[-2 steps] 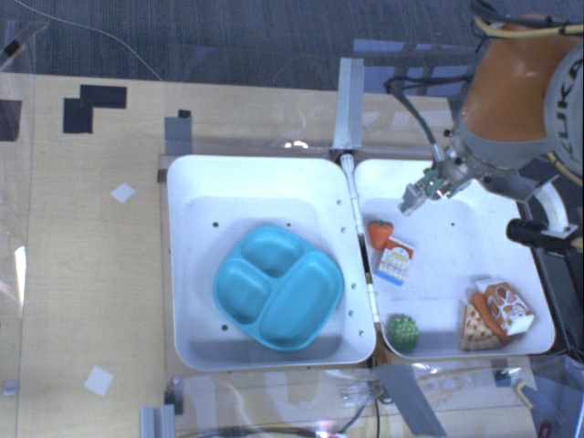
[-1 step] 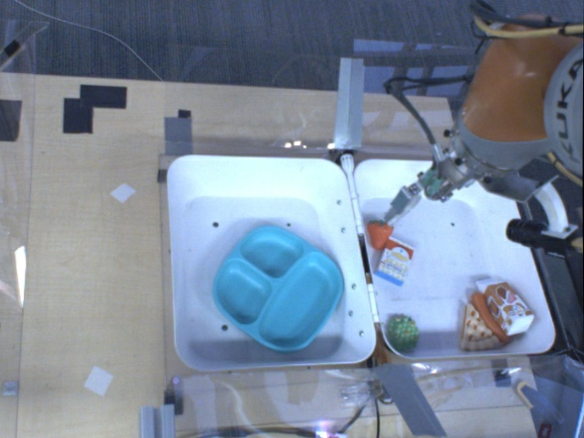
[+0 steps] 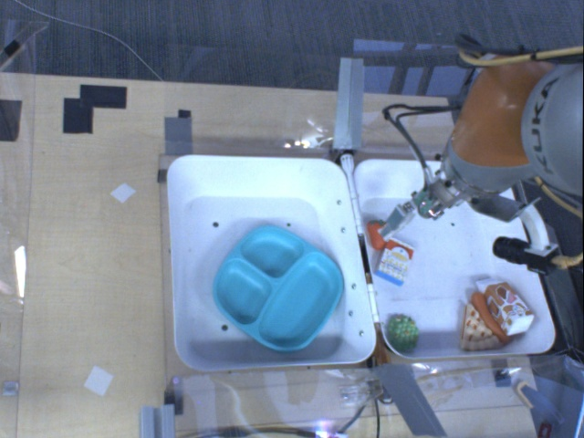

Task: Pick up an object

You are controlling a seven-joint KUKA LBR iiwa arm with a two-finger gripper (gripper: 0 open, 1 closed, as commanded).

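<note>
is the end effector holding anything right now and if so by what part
Cannot be told. The end effector sits low in the right bin, right by the orange item and the small card, but no object is seen between its tips.

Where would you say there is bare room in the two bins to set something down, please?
Left bin: bare floor along the back and left walls, around the blue divided plate. Right bin: an open patch between the small carton and the sandwich-like toy. It is crowded near the divider, with the gripper, carton and green ball.
</note>
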